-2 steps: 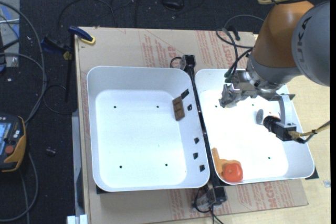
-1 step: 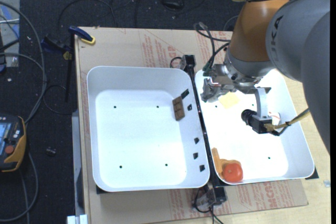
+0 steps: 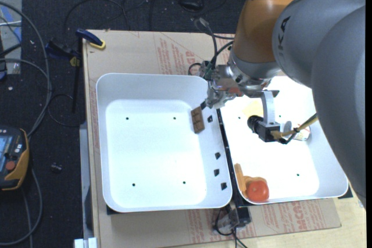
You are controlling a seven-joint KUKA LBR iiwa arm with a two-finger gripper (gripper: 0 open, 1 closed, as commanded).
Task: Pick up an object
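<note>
At frame centre the gripper (image 3: 210, 100) hangs just above a small brown rectangular block (image 3: 197, 120); whether it grips cannot be told. Likely the grasp step; next, a straight lift.

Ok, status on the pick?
Gripper at the wall between bins. Brown block beside it in left bin, hold unconfirmed. Red ball, orange stick in right bin, well apart.

Bright, even light from above; sharp mid-frame, soft close to the lens.
The right bin (image 3: 314, 165) glares nearly blank white beside the arm (image 3: 331, 26), which looms blurred; the left bin (image 3: 151, 148) shows faint grey shading along its walls, and the dark floor (image 3: 40, 14) looks dim and grainy.
</note>
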